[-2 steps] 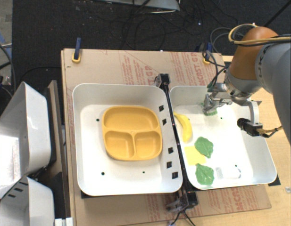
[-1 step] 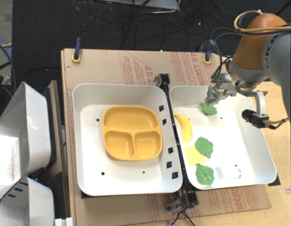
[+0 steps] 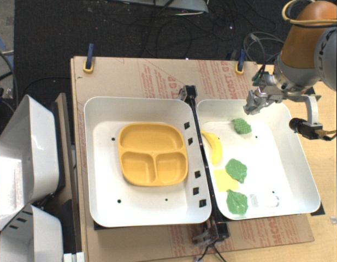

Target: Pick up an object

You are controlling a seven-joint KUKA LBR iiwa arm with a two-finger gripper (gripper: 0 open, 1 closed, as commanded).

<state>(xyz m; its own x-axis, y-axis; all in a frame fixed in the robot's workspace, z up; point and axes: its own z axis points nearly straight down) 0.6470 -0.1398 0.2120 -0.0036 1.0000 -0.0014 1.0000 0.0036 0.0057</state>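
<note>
A table (image 3: 157, 75) with a tan, cardboard-like top printed with faint red lettering. Two shallow white bins rest on it side by side, touching along a black centre seam: the left bin (image 3: 97, 162) and the right bin (image 3: 291, 157). Two blue-and-yellow clamps (image 3: 89, 59) grip the table's far edge.
</note>
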